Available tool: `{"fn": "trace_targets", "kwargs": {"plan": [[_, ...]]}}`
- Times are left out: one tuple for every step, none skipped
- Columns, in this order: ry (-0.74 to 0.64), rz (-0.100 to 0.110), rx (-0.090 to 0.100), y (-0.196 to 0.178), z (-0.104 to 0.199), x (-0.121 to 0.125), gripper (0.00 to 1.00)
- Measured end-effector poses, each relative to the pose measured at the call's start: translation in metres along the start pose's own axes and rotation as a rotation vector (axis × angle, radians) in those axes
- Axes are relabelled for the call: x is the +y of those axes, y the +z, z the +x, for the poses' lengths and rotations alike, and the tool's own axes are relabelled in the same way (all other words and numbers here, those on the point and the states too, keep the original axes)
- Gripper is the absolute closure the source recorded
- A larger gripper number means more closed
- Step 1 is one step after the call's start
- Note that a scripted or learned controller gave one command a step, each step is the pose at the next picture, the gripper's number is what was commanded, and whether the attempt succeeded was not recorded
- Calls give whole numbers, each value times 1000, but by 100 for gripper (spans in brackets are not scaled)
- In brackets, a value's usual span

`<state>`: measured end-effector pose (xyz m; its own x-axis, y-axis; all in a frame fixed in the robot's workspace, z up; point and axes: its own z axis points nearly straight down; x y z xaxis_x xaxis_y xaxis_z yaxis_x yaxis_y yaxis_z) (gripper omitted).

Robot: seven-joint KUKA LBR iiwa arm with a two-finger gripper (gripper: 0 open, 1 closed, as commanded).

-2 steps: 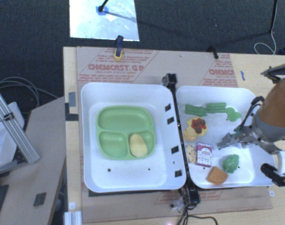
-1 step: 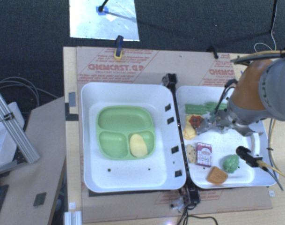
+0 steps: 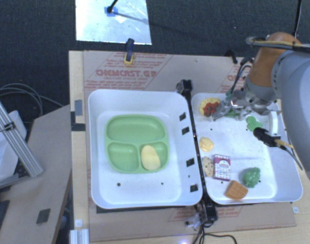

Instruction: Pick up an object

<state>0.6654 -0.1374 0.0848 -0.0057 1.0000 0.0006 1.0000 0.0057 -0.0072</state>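
Arm enters from the right, grey, orange band above the wrist, bent low over the far end of the right bin. Left bin carries 1 green divided plate with a yellow piece in its near-right compartment.

Right bin: red-and-yellow item in the far-left corner, green broccoli-like piece, pink carton, orange cracker, small yellow piece.

Gripper sits just right of the red-and-yellow item, nearly touching; likeliest target lies to its left (spread or pinched: can't tell, tips too blurred).
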Motion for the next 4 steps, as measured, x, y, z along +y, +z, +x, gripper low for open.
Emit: {"fn": "trace_targets", "kwargs": {"plan": [[2, -2, 3, 1, 57, -77, 0], [11, -2, 0, 2, 18, -162, 0], [-9, -26, 0, -106, 92, -70, 0], [5, -12, -3, -60, 41, -24, 0]]}}
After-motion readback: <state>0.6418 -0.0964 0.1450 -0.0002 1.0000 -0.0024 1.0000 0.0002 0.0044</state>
